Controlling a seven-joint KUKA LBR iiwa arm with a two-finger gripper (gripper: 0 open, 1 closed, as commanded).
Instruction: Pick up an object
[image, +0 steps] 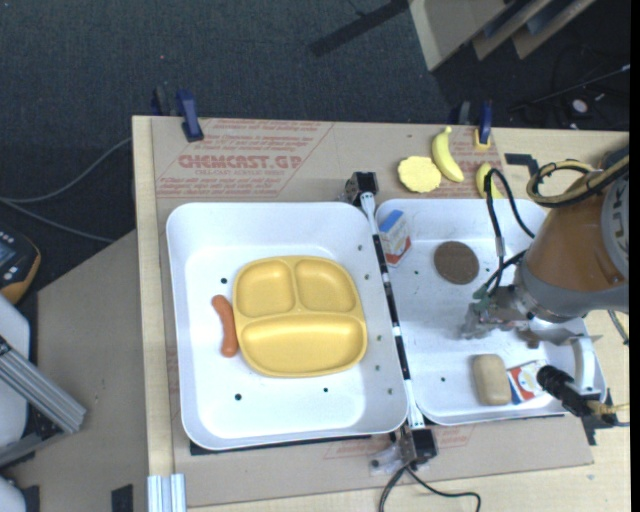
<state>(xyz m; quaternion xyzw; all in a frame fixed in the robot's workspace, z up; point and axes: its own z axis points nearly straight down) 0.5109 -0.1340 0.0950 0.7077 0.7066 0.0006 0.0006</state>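
Note:
In the right bin (432, 312), my gripper (488, 318) hangs low over bare white floor. A brown round disc (457, 262) lies above and to its left. Just below it sits a tan bread-like block (490, 379), close but apart from it. A small red, white and blue packet (523, 381) lies right of the block. A small white and blue carton (395, 238) stands in the bin's upper left corner. The arm's orange band (575, 245) rises to the gripper's right. I see nothing held in the gripper.
The left bin (200, 300) holds a yellow divided plate (297, 315) and an orange sausage (226, 325) left of it. Behind the right bin, on the bench, lie a toy banana (447, 155) and a yellow slice (419, 174). Black cables (497, 215) loop over the right bin's back edge.

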